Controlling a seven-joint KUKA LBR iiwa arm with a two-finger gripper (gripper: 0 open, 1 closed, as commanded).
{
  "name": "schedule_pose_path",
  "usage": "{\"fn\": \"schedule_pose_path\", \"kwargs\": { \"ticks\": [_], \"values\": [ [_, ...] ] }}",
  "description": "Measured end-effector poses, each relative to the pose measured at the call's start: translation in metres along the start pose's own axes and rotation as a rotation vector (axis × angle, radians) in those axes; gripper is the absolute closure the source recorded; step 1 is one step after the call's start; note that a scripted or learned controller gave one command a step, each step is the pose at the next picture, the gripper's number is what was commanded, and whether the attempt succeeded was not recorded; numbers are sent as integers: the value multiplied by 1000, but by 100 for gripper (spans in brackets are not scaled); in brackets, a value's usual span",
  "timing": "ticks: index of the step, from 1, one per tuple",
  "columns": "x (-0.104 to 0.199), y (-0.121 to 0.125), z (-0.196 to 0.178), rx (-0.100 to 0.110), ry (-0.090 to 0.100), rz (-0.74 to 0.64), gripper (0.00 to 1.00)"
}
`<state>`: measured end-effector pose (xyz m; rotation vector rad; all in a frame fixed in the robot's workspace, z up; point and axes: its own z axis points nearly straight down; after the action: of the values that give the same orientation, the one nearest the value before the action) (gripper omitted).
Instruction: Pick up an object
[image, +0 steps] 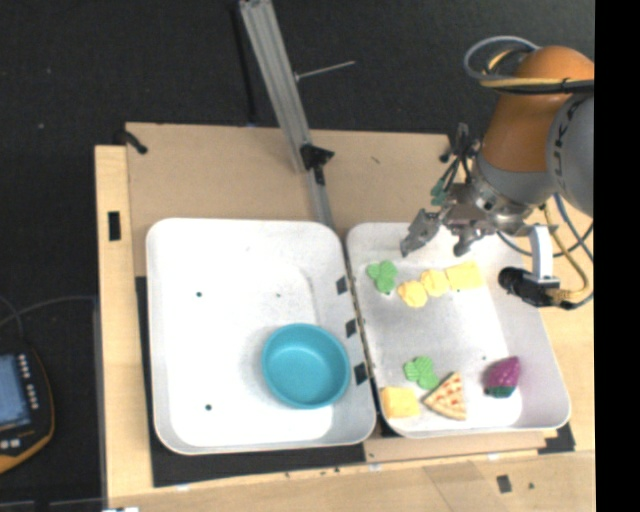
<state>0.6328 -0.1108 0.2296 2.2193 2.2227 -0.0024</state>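
Two white bins sit side by side. The left bin (200, 260) holds one blue bowl (303, 364) toward five o'clock. The right bin (530, 350) holds seven toy foods: two green pieces, three yellow pieces, one pizza slice (447, 397) and one purple piece (502, 375). The gripper (443, 238) hovers at the right bin's twelve o'clock edge, fingers spread and holding nothing.

Grey arm (560, 150), orange band, black cables
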Motion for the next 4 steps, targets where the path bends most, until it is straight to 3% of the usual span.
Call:
{"fn": "schedule_pose_path", "kwargs": {
  "ticks": [2,3,4],
  "values": [
    [-3,-6,122,4,0,3,0],
    [-4,-4,107,-4,1,7,100],
    [-7,-4,45,-4,0,6,100]
  ]
}}
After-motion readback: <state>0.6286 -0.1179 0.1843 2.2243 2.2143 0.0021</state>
